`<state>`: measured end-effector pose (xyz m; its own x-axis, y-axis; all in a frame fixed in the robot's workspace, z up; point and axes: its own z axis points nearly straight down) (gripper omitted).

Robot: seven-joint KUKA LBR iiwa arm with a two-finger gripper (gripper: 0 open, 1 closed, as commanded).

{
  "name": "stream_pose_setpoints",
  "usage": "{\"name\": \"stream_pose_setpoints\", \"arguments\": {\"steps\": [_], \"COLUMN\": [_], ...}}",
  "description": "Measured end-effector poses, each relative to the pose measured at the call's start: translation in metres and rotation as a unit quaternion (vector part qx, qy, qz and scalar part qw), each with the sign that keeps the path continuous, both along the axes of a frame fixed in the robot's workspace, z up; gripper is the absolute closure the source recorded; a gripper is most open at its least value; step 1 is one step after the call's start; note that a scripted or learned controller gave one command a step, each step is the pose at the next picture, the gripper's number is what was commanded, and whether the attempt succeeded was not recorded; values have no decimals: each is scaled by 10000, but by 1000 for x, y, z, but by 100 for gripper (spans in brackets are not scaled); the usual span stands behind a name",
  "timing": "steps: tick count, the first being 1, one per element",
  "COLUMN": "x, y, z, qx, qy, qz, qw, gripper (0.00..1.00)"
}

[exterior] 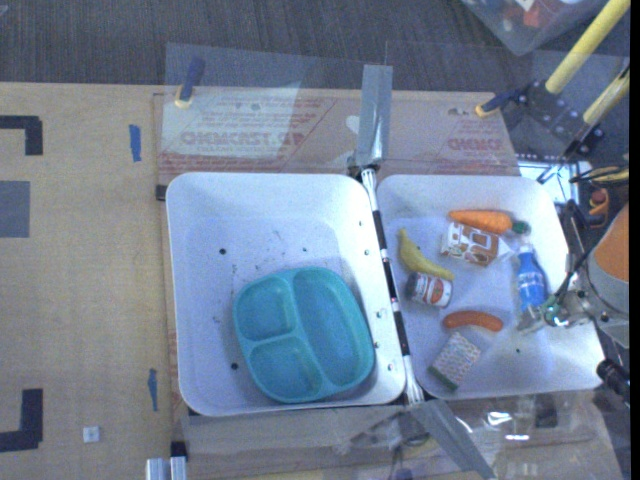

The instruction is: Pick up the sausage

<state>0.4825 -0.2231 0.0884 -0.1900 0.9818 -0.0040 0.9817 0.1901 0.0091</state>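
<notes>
The sausage (472,320) is located in the right bin (500,368), lying flat on the floor of the bin toward its near half, with its long axis running roughly left to right. It is not held, and nothing is seen resting on it. A small can (430,290) lies just beside it to the upper left, and a banana (420,257) lies beyond the can. A grey textured block (455,359) lies near it on the near side. A blue bottle (529,285) stands or lies to its right, apart from it. A small carton (471,244) and a carrot (484,221) are placed farther back. A teal divided tray (300,334) is held in the left bin (200,218).

The gripper (553,314) is seen at the right wall of the right bin, beside the lower end of the bottle and apart from the sausage. The state of the jaws cannot be told at this resolution.

The step in hand is judged to be the approach; no grasp has been made. For the next move, the gripper is to be carried leftward over the middle of the sausage, aligned so that the closing direction crosses the short axis, and lowered. Clearance from the bottle and the grey block should be kept
</notes>
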Motion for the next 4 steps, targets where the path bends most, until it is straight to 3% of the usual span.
{"name": "stream_pose_setpoints", "arguments": {"steps": [1, 2, 3, 4], "x": [0, 0, 1, 0], "y": [-2, 0, -2, 1], "z": [1, 0, 1, 0], "qx": [-38, -13, -45, 3], "qy": [6, 9, 4, -2], "qz": [2869, 1221, 3515, -791], "qw": [9579, 9925, 9362, 9969], "gripper": [100, 100, 100, 100]}}
